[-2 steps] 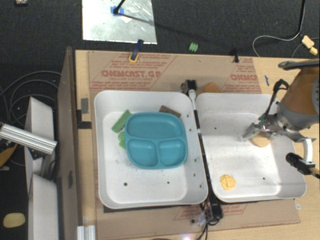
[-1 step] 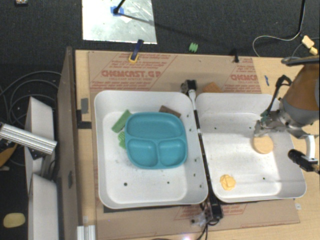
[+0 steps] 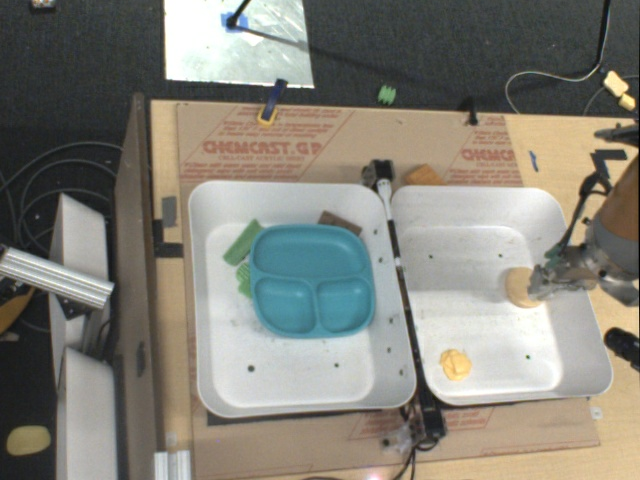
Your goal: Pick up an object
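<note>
In the right bin (image 3: 470, 218) a round tan object (image 3: 518, 287) lies near the right side, and a small yellow lumpy object (image 3: 456, 364) lies near the front edge. My gripper (image 3: 546, 282) reaches in from the right and sits low against the tan object's right side. The left bin (image 3: 215, 268) holds a blue divided plate (image 3: 310, 280), with a green object (image 3: 241, 243) at its left and a brown block (image 3: 340, 222) behind it.
A raised divider (image 3: 396, 268) runs between the two bins. The cardboard sheet (image 3: 300, 143) lies under the bins, with an orange piece (image 3: 422, 176) behind the right bin. Cables lie on the floor at left and top right.
</note>
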Tool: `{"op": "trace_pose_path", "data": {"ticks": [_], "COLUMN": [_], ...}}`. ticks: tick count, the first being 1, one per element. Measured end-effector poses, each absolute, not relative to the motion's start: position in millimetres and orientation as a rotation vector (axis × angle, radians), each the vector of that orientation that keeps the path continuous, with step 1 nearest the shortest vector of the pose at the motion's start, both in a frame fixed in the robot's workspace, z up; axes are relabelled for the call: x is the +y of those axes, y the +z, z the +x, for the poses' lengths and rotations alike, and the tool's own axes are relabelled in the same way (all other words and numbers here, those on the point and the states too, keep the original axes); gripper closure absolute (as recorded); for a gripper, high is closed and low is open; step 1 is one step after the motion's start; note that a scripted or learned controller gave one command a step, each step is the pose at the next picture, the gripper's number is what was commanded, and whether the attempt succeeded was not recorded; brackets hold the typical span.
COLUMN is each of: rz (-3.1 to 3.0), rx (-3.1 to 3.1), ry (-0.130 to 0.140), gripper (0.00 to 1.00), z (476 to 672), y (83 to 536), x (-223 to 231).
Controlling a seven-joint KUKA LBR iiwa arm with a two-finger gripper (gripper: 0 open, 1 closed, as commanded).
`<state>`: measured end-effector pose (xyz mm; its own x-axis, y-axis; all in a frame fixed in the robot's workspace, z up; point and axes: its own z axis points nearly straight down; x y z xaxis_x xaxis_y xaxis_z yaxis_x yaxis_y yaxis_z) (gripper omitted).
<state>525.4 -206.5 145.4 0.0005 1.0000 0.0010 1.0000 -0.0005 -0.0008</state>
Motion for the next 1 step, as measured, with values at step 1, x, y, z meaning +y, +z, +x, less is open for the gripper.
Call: {"op": "trace_pose_path", "data": {"ticks": [1], "rz": [-2.221], "rx": [-2.223], "ry": [-0.002], "gripper": [0.00], "z": [527.7], "y": [143.6], "x": [-206.4]}}
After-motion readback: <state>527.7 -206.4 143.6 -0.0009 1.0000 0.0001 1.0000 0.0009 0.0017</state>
